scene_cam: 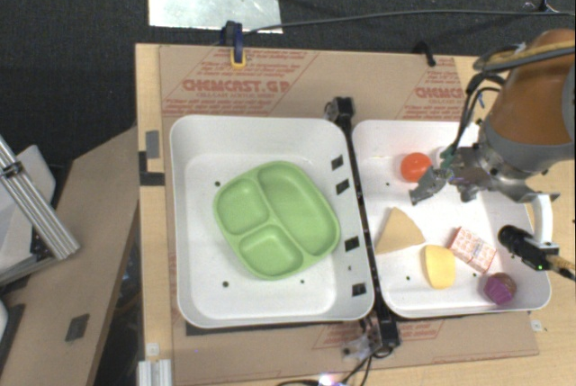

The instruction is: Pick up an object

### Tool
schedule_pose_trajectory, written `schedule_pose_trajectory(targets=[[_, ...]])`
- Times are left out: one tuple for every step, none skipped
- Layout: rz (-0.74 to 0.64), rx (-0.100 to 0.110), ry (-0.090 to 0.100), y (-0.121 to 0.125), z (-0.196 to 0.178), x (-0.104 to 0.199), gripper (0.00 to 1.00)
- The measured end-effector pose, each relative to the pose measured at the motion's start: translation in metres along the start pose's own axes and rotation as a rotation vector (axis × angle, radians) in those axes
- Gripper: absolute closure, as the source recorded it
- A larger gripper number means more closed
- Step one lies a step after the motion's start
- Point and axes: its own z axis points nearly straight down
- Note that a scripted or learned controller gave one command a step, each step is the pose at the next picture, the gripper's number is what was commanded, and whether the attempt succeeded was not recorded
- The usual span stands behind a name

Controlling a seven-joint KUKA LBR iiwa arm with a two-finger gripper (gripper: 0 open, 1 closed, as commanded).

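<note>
Front edge: purple object (499, 287) sits at the near right corner of the right bin (387, 285), with the yellow block (439, 266) and the pink patterned box (472, 247) just beside it, all loose, so you have three easy candidates
Middle of right bin: tan wedge (399, 230) lies against the divider side, apart from the rest
Left bin: green divided plate (275, 218) lies flat in the left bin (193, 195), likely the drop spot
Gripper: gripper (432, 184) hangs low over the right bin; you cannot tell from this angle whether it is spread or pinched, and nothing shows between it
Far side: orange ball (415, 166) rests just beside the gripper, probably your target
</note>
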Motion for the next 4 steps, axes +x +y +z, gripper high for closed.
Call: schedule_pose_trajectory(targets=[[-0.002,-0.012,-0.002,0.003,-0.006,0.0,0.0],[0.0,-0.009,-0.001,0.004,0.036,0.003,0.0],[0.0,-0.009,-0.001,0.012,0.081,-0.001,0.0],[0.0,-0.008,-0.001,0.012,0.125,0.0,0.0]])
